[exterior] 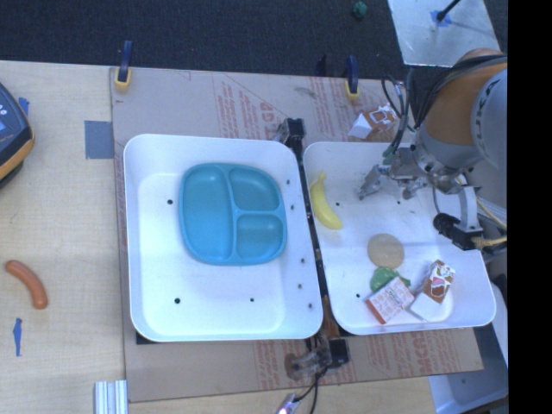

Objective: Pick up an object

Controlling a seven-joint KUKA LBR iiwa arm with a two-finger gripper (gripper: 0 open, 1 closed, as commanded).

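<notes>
Left bin [138, 231] holds only a blue divided plate [233, 212], lying flat in the upper middle, likely parked there as a distractor or drop target. Right bin [345, 317] holds all the graspable small stuff. KUKA arm [461, 110] reaches in from the right, wrist over the right bin's upper part. Gripper [392, 179] hangs above bare bin floor near the top. Can't tell how its jaws stand; nothing visibly between them.

Pick candidates, all in the right bin: banana [324, 203] lying along the left wall, well apart from the gripper. Round tan cookie-like disc [385, 251] mid-bin, nearest below the gripper. Green item [385, 278] just under it, partly tucked beneath a red-white packet [391, 300]. Cake-slice toy [436, 285] at the lower right corner.

Judgement: pick not yet made; disc or banana looks easiest, being isolated.

Off-bin: sausage [28, 283] on the bench left.
</notes>
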